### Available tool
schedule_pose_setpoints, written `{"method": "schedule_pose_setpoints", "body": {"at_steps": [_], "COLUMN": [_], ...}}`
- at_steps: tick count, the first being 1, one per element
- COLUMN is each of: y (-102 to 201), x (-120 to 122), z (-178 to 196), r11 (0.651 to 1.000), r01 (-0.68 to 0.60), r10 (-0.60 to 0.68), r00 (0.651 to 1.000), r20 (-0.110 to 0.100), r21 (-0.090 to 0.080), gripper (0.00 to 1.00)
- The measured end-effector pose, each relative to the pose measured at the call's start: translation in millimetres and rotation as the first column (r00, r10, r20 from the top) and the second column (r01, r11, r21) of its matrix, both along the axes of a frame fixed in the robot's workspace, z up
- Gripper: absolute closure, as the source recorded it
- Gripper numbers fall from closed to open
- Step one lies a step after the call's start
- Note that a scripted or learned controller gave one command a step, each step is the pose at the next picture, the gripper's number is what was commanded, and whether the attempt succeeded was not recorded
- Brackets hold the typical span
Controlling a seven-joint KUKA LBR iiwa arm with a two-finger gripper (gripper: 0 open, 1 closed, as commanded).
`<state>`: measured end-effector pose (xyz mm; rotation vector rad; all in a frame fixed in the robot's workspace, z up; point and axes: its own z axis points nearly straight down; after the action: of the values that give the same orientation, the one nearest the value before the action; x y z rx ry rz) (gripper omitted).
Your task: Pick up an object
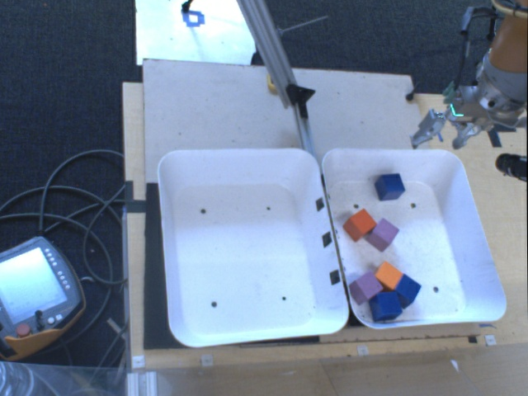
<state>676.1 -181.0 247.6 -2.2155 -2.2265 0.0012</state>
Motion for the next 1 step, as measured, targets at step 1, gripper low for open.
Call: {"method": "schedule_pose_setpoints", "body": {"at_steps": [1], "y": [0.2], "x": [0.7], "z": [2.2], "r11": [1.0], "r01": [-0.001], "r10": [0.001], "r00": [1.0], "r20": [0.003], "r21": [-0.001], "gripper": [0.0]}}
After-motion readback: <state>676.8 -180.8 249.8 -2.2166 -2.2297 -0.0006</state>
